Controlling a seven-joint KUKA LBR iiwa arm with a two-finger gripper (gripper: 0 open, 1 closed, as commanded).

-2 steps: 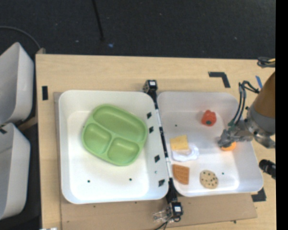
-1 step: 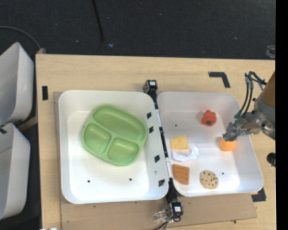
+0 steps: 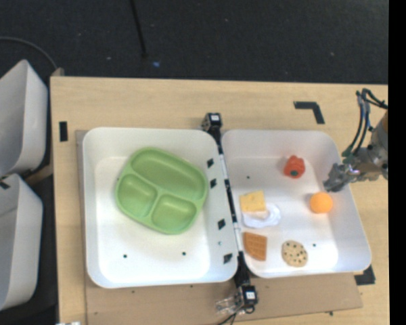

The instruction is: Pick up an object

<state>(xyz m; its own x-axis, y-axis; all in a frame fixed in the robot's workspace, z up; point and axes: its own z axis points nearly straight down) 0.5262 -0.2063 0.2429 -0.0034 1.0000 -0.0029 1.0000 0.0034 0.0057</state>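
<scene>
The right bin (image 3: 325, 144) holds several small items: a red pepper-like toy (image 3: 294, 167), an orange ball (image 3: 321, 203), a yellow cheese block (image 3: 253, 202) resting on a white piece (image 3: 269, 216), a brown waffle (image 3: 256, 246) and a chocolate-chip cookie (image 3: 294, 253). My gripper (image 3: 338, 178) reaches in over the bin's right rim, just above and to the right of the orange ball. Nothing shows between its fingers.
The left bin (image 3: 101, 249) carries a green divided plate (image 3: 162, 190). A black clamp strip (image 3: 223, 202) runs between the two bins. White containers (image 3: 10, 120) stand off the bench at the left. Cables (image 3: 363, 124) hang by the wrist at the right edge.
</scene>
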